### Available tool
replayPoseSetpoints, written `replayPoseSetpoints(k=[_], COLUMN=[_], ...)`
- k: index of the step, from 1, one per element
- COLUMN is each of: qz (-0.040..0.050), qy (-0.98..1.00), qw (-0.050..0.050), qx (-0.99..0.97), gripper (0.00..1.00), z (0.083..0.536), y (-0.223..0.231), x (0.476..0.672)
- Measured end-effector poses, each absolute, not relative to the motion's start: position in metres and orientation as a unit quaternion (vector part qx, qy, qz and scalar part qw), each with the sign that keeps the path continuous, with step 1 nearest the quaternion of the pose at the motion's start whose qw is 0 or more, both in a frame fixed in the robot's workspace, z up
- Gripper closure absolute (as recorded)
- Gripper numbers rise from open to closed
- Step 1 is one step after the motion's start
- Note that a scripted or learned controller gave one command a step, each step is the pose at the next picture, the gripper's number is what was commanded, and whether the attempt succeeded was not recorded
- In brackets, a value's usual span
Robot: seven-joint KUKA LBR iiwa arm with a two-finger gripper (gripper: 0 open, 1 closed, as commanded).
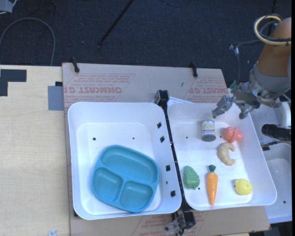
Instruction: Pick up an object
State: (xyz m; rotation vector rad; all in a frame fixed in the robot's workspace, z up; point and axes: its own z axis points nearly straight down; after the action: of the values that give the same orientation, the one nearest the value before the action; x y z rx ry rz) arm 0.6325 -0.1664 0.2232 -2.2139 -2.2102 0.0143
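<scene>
Gripper: grey two-finger gripper (pixel 232 109) hangs over the far right corner of the right shallow white plastic bin (pixel 196 114), fingers spread apart with nothing between them.
Nearest object: small cylindrical tin can with a pale label (pixel 208 130) stands upright just below and left of the gripper, apart from it.
Other objects: pink lumpy toy (pixel 232 134) near the right wall; beige croissant-shaped toy (pixel 226 153) just below it; green leafy toy vegetable (pixel 191 177) near the divider; orange toy carrot (pixel 212 184) beside it; yellow toy lemon (pixel 243 186) close to the right rim.
Open room: bare floor in the right bin's far left part.
Left bin: left shallow white plastic bin (pixel 83 117) holds a blue three-compartment plastic tray (pixel 125 177) against its near wall.
</scene>
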Motion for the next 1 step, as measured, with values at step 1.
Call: replayPoseSetpoints(k=[1], qz=[0.0006], qy=[-0.707], qw=[0.001], qx=[-0.707], gripper=[0.0], z=[0.232], y=[-0.1664], x=[0.635])
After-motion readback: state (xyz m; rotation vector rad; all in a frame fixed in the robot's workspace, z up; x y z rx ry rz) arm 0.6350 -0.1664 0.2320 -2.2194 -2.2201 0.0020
